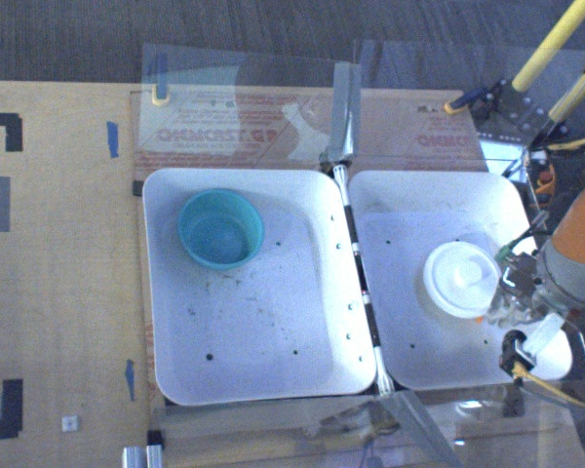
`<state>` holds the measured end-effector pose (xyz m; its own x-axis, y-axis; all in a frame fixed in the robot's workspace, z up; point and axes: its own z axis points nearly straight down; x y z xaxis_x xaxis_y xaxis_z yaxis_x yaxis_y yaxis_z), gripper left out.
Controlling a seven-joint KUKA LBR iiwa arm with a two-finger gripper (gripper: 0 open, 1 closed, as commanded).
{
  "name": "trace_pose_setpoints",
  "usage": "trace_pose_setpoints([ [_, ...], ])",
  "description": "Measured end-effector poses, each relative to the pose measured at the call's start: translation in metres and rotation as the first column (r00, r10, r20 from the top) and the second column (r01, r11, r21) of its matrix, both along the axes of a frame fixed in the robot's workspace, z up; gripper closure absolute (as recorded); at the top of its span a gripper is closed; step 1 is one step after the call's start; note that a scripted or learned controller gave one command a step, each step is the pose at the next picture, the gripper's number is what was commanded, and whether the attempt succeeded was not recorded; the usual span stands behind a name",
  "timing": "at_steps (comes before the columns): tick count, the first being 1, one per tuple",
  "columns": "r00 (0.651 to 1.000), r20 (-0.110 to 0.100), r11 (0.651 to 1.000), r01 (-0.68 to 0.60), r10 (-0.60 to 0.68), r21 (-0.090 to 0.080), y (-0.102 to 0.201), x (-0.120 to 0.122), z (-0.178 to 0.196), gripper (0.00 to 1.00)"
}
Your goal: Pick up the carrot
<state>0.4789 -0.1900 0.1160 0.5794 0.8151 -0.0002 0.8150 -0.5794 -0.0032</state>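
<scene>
My gripper (508, 303) is low over the right side of the right bin (409, 213), coming in from the right edge of the camera view. A small orange patch (481, 317), which may be the carrot, peeks out just left of the gripper and below a white round dish (459, 278). Most of that orange thing is hidden by the gripper and the wrist. Whether the gripper is touching it cannot be made out.
A teal bowl (220, 227) stands in the upper left of the left bin (253, 349). The white dish lies close to the gripper's left side. A metal divider (356, 281) separates the bins. Yellow poles and cables sit at the upper right.
</scene>
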Motion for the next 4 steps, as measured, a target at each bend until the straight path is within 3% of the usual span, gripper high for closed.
trace_pose_setpoints([
  [1, 0.985, 0.0, 0.985, 0.171, -0.171, -0.002, 0.027, 0.022, 0.027, 1.0],
  [2, 0.914, -0.004, 0.914, 0.405, -0.405, -0.001, 0.087, 0.01, -0.013, 1.0],
  [3, 0.93, -0.001, 0.93, 0.368, -0.368, -0.002, 0.08, 0.0, 0.078, 1.0],
  [4, 0.931, -0.003, 0.931, 0.365, -0.365, -0.003, 0.081, 0.001, 0.088, 1.0],
])
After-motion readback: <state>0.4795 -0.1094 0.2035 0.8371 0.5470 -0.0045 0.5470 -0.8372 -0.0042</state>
